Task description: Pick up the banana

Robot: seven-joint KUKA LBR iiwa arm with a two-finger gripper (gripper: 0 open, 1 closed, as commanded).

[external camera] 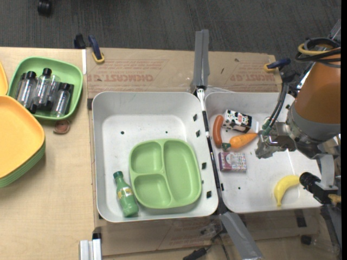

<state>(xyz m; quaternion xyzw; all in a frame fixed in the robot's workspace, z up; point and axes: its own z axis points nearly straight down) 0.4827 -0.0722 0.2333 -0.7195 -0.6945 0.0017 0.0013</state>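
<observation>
Right bin [238, 199]: banana [283, 187], yellow, lying near the front right corner, curved end toward the front. Carrot [243, 140], orange, near the bin's middle, beside a red sausage-shaped piece [217, 130] by the left wall. Black-and-white patterned box [237, 121] behind the carrot; small pink packet [232, 161] in front of it.

Left bin [108, 112]: green divided tray [164, 173]; green bottle [125, 194] lying at its left front.

Gripper [267, 144]: over the right bin, just right of the carrot, apart from the banana; whether clenched or released cannot be told.

Table [65, 188]: green dish of dark bottles [44, 89] and stacked yellow plates [19, 142] at left.
</observation>
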